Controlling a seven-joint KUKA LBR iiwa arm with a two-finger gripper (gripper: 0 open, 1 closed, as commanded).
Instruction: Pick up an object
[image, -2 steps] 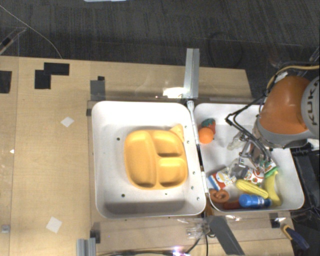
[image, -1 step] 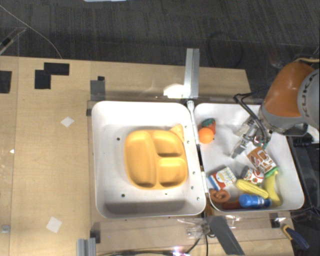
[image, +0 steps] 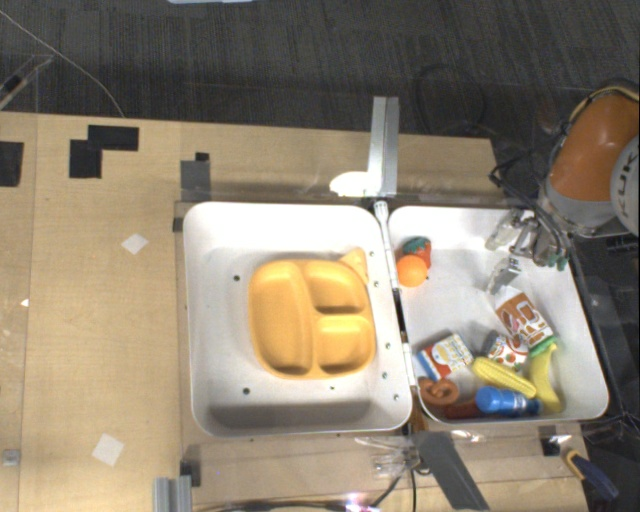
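Observation:
My gripper (image: 501, 257) hovers over the upper right part of the right bin (image: 458, 232), with the orange-banded arm behind it at the right edge. Its two metal fingers (image: 498, 238) stand apart, open, with bare bin floor between them. Just below it lies a brown and white carton (image: 523, 320). An orange ball with a green and red piece (image: 412, 262) sits at the bin's left wall. Along the near side lie a small white carton (image: 446, 354), a yellow corn cob (image: 503, 376), a banana (image: 545, 374), a blue bottle (image: 503, 402) and a brown-red piece (image: 441, 391).
The left bin (image: 215, 300) holds a yellow divided tray (image: 308, 317) near its middle. A metal post (image: 384, 145) rises behind the wall between the bins. Bare wooden bench (image: 90, 330) lies to the left.

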